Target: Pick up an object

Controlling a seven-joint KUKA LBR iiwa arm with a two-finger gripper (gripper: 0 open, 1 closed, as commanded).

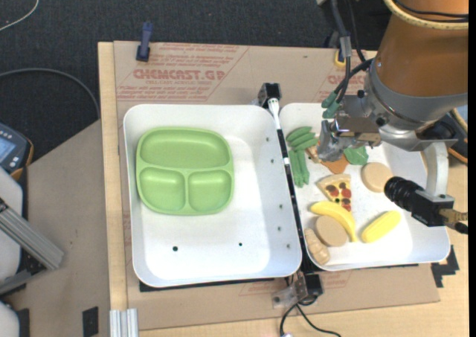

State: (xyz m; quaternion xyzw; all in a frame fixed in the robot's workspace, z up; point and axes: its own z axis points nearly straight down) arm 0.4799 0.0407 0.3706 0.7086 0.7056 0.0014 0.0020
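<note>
My gripper (332, 151) hangs low over the upper middle of the right bin (416, 254), just right of the green bean pods (299, 151). An orange-brown bit shows right under its tip, and a green piece (356, 155) lies beside it on the right. Below sit a pizza slice (337, 191), a banana (335, 214), a yellow lemon (381, 226), a tan round cookie (376, 176) and another tan disc (332, 233). The wrist hides the fingers.
The left bin (245, 239) holds a green three-compartment plate (184, 170). A black clamp (269, 94) sits at the top of the divider between the bins. A black cylindrical part (411, 197) of the arm juts over the right bin. Cardboard lies under both bins.
</note>
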